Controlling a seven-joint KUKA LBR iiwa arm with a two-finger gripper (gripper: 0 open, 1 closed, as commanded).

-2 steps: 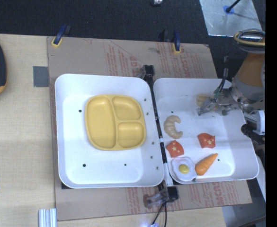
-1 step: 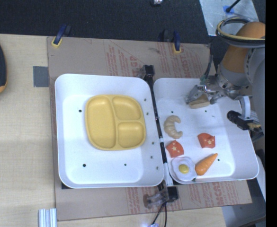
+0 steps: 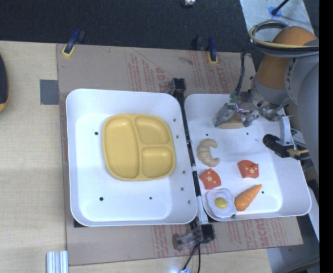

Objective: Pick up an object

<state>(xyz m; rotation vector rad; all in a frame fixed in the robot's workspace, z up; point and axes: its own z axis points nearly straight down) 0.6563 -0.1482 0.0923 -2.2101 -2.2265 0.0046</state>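
Observation:
My gripper (image 3: 234, 116) hangs low over the far end of the right bin (image 3: 286, 203), just above a flat tan piece (image 3: 232, 125) that is partly hidden beneath it. Nearer the front lie a croissant (image 3: 208, 152), two red strawberry pieces (image 3: 210, 178) (image 3: 247, 168), an orange carrot (image 3: 248, 197) and a fried egg (image 3: 220, 202). None of these touch the gripper.
A yellow divided plate (image 3: 139, 147) sits in the left bin (image 3: 86, 203). The arm's grey body with its orange band (image 3: 286, 44) leans in from the right over the right bin's far corner. A black part (image 3: 277, 145) juts over the bin's right side.

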